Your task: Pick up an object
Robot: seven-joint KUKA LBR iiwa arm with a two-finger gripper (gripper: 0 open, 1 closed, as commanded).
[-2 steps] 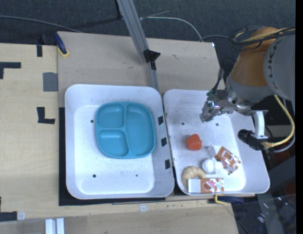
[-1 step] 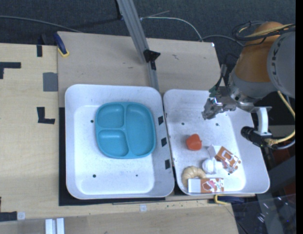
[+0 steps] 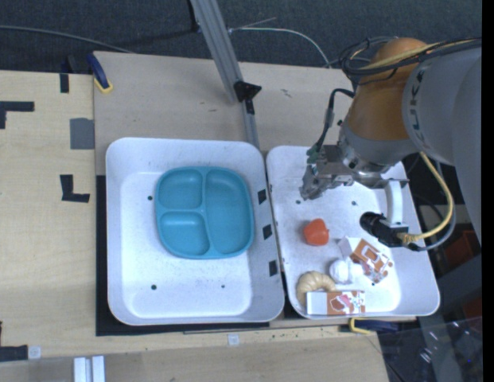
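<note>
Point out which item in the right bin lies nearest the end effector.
The red tomato-like piece, just below the end effector. The croissant, white lump and two orange-and-white packets sit farther toward the bin's near edge.

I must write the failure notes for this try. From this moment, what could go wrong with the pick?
1. The gripper is above bare bin floor, apart from the red object, so closing here would likely catch nothing.
2. The croissant, carton and orange-and-white packet lie crowded near the right bin's front edge; a grasp there may push neighbours or slip.
</note>
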